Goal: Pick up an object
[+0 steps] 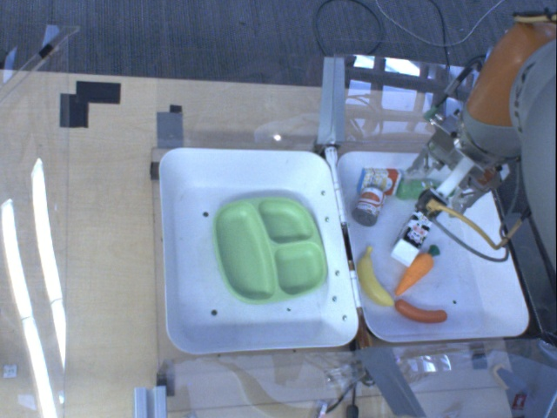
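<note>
Camera view: the gripper (419, 179) hangs over the right bin (509, 312) near a can (372, 194), open or closed unclear

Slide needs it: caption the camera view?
Two-finger gripper above the right white bin with yellow banana, orange carrot, red sausage, small can; green divided tray in left white bin.

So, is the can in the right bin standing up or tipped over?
Tipped over: the can lies on its side, its label facing up.

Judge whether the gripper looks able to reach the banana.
Probably yes: the banana lies uncovered by the left wall of the bin, and the gripper hangs over that bin, though wall and sausage sit close.
</note>
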You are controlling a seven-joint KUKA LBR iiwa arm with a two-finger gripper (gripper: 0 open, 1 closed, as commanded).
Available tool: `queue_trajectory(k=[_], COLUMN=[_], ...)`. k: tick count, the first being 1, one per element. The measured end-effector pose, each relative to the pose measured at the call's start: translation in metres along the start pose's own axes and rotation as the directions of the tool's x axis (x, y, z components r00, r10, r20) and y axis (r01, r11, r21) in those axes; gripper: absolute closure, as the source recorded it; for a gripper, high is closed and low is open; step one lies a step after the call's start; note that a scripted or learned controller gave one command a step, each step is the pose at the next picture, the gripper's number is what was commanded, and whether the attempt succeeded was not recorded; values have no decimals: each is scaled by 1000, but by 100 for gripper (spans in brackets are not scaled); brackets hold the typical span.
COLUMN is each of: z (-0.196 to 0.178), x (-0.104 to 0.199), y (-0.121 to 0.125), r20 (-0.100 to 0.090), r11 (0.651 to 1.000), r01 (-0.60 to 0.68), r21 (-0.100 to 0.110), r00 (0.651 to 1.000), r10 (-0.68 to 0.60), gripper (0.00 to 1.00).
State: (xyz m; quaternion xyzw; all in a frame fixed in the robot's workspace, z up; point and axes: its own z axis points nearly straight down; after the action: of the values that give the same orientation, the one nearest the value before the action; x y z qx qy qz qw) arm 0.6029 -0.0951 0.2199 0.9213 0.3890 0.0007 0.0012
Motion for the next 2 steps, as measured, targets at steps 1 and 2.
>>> queue_trajectory(k=[1, 2], z=[-24, 109], x=[-52, -48], y=[-38, -27], r20=[2, 0], r11=[912, 966], r01=[-411, -257], r21=[1, 3], r00=[912, 966], r10=[411, 257], gripper=[0, 0])
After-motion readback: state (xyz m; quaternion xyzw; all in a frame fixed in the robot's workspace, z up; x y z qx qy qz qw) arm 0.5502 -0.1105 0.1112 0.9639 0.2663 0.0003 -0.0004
